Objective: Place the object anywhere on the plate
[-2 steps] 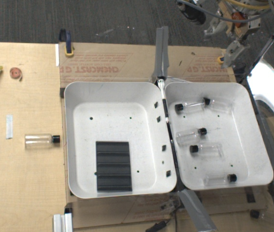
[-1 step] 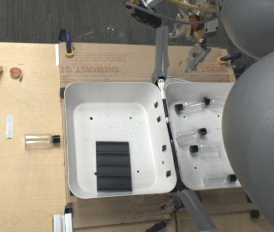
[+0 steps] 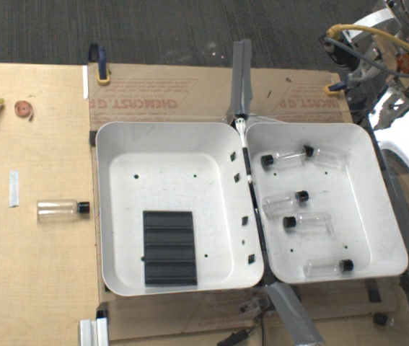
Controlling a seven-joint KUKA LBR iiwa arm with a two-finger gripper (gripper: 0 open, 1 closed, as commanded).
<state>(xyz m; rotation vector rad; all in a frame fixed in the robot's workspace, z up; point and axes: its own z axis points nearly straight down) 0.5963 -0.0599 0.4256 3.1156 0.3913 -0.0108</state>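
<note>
Inside right bin [image 3: 377, 193], 4 vials [image 3: 288, 157].

Light is bright and even, falling from above, and shadows are soft and faint. The two white bins [image 3: 117, 150] are near washed out, their rims losing detail. The clear bottles [image 3: 287, 158] in the right bin show dimly, with only their black caps crisp. Glare whitens the right edge [image 3: 406, 132]. The picture is slightly soft and grainy.

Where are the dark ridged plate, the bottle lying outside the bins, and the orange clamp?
dark ridged plate [image 3: 169, 248], camera view, middle rib.
bottle outside the bins [image 3: 58, 208], camera view, clear body.
orange clamp [image 3: 101, 69], camera view, its middle.
</note>
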